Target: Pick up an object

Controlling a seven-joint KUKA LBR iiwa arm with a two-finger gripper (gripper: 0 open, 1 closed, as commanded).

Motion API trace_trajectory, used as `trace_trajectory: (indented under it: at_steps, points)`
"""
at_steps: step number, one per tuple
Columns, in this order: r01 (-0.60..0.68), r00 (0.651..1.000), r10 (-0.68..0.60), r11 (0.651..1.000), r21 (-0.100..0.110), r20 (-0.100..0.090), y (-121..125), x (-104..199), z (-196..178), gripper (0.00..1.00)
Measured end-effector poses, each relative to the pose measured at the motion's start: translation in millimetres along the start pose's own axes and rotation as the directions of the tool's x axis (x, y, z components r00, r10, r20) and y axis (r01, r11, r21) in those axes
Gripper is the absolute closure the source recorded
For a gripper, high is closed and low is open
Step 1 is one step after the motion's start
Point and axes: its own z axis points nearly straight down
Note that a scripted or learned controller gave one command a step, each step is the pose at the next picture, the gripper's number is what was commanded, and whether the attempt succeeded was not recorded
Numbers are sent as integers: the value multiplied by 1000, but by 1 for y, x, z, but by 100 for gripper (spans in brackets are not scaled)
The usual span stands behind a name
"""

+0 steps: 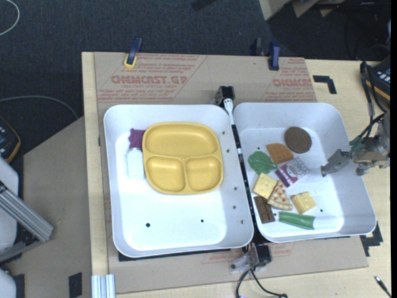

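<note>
Surface (pixel 186 73): brown board carrying two white bins side by side. Left bin (pixel 173 228) holds a yellow divided tray (pixel 183 156), with a small white bottle (pixel 134 164) and something purple (pixel 136 137) tucked against the tray's left side.

Right bin (pixel 322 113) has the pickable clutter, all bunched in its left-centre part: brown disc (pixel 298 139) toward the back, orange cracker (pixel 280 152) just beside it, green leaf-shaped piece (pixel 261 162), a clear wrapper (pixel 298 166) with a purple bit, yellow cheese wedge (pixel 265 185), spotted cracker (pixel 279 197), yellow cube (pixel 304 202), dark bar (pixel 264 209), green pod (pixel 296 221) nearest the front.

Hand (pixel 330 165) comes in from the right over the right bin's right side, near the wall, well apart from the pile. Too small and blurred to judge how wide it's open; nothing visible in it.

Step, my read: approach phase, no object picked, no contact yet. Hand sits over bare bin floor, so closing here would get nothing.

Next move needs: travel left toward the pile, pick one target with clearance. Yellow cube or brown disc look best, since they stand a bit apart from the neighbours. Cheese wedge and crackers touch each other, so there's a risk of a nudge or double grab. Then descend and close.
</note>
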Motion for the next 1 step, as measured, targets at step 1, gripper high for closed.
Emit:
trace_trajectory:
  at_steps: [1]
  points:
    - [5, 1000, -5, 1000, -15, 4, 3, 1, -8, 0]
